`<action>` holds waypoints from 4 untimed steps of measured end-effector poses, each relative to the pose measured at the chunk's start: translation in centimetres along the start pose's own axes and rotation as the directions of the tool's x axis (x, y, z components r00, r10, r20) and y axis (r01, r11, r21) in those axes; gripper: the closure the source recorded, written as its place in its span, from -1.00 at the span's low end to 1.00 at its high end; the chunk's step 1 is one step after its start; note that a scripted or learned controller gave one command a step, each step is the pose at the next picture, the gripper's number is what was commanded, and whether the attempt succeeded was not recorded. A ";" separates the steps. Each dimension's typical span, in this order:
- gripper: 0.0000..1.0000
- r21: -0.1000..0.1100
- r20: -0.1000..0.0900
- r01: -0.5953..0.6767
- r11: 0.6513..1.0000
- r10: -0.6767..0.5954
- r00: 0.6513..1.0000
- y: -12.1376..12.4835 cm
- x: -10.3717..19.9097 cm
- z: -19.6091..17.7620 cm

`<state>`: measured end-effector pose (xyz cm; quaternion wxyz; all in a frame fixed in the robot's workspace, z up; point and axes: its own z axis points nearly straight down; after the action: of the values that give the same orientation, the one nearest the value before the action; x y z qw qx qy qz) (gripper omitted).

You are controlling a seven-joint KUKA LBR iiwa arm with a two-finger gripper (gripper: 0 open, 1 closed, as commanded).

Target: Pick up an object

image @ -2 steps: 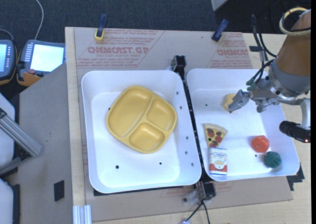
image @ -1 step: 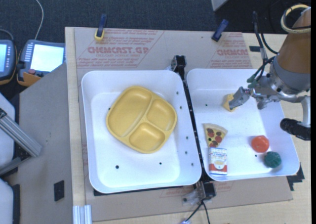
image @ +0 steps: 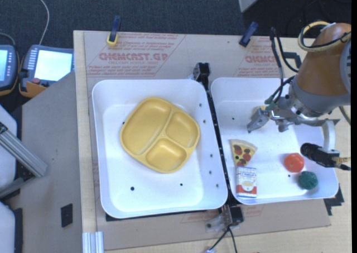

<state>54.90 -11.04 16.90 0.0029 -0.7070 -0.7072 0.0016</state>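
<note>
Juice carton (image: 247, 182), pizza slice (image: 242, 152), tomato (image: 294, 162), green ball (image: 307, 180) in right bin (image: 234, 101), yellow plate (image: 160, 134) in left bin (image: 106, 151), gripper (image: 270, 122) spread wide, empty

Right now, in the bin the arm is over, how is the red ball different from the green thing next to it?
The red ball is orange-red and looks smooth; the green object is dark green and looks rougher. The red ball lies farther into the right bin, while the green object sits closer to the bin's near corner. Both are small, roundish, and lie apart from the gripper.
</note>
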 end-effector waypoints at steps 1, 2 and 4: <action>-1.00 -0.001 0.000 -0.001 1.000 0.001 1.000 -0.1 -0.8 6.0; -1.00 -0.009 -0.002 0.000 1.000 0.000 1.000 0.2 -0.7 8.0; 1.00 -0.011 0.004 0.000 1.000 0.000 1.000 -0.1 -1.3 0.9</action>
<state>54.81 -12.37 15.96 -0.0024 -0.7071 -0.7071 -0.0011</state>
